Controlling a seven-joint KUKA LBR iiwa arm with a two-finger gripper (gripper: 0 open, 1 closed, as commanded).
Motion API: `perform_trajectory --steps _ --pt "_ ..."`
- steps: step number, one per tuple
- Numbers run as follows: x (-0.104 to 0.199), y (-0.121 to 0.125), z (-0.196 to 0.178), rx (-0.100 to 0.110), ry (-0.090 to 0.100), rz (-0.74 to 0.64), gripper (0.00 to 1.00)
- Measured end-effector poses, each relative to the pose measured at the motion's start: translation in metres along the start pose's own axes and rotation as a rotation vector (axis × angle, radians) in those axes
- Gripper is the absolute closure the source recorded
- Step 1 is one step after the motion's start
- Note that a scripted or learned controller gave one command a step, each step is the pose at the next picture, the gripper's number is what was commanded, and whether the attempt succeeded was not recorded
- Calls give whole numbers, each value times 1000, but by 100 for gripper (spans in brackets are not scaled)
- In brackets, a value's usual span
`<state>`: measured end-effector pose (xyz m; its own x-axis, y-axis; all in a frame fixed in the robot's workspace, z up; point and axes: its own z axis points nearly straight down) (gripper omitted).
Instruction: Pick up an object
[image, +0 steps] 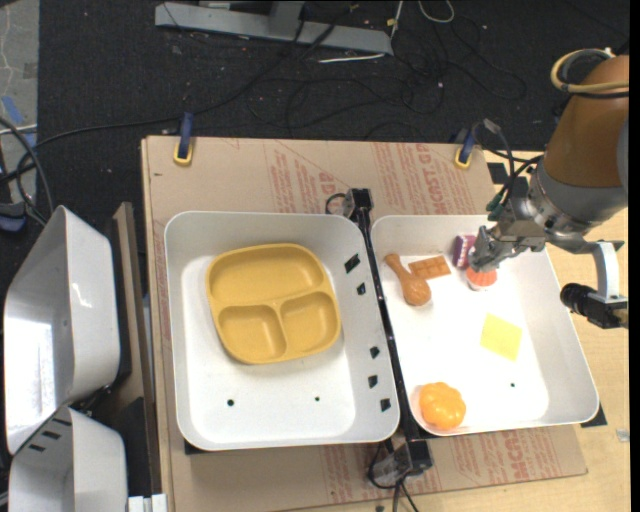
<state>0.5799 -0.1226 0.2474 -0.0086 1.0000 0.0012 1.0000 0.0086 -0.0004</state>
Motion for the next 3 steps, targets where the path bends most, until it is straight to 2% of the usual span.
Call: perform_trajectory --steps 2,3 --pt "108 21 -11 -2 0 0 100" --pt "157 43 5 -2 -1 1 100"
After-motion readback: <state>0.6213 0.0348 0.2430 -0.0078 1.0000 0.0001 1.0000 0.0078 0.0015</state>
